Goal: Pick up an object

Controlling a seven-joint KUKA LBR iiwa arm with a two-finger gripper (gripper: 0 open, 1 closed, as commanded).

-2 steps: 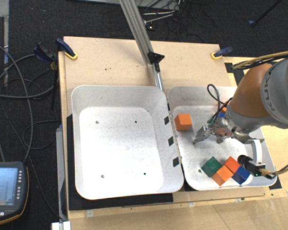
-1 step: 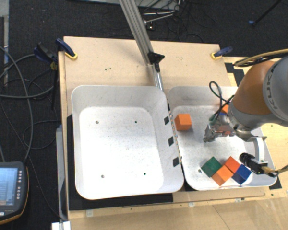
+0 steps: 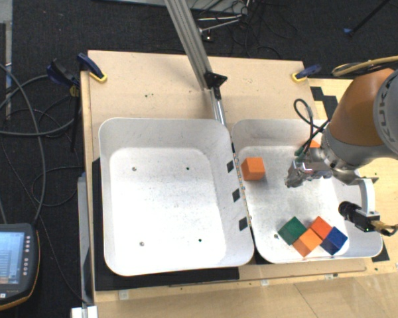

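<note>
Landmark: the right bin (image 3: 265,134), shallow white plastic, rounded corners, speckled floor.

Orange cube (image 3: 253,168): matte, sharp-edged block, sits alone on the right bin's floor near its left wall, upper half. No long axis, it's a cube; faces turned slightly off the bin walls, top face flat up. Apart from everything else.

Cluster in the right bin's lower area, near the front wall: green block (image 3: 292,230), second orange block (image 3: 307,242), a red-orange block (image 3: 321,228), blue block (image 3: 334,240). All small, matte, boxy. They're packed touching, rotated roughly diagonal to the bin walls.

End effector (image 3: 298,177): dark metallic, hangs over the right bin's middle, right of the lone orange cube and clear of it, above the cluster in the view. Can't tell how it's set or whether it has anything; too small and dark against the wrist.

Arm (image 3: 365,118): smooth grey shell with glossy orange band, comes in over the right bin's right wall.

Left bin (image 3: 113,138): same white plastic, touching the right bin's left side.

Surface (image 3: 159,78): pale wood-like board under both bins, extends behind the right bin.
</note>
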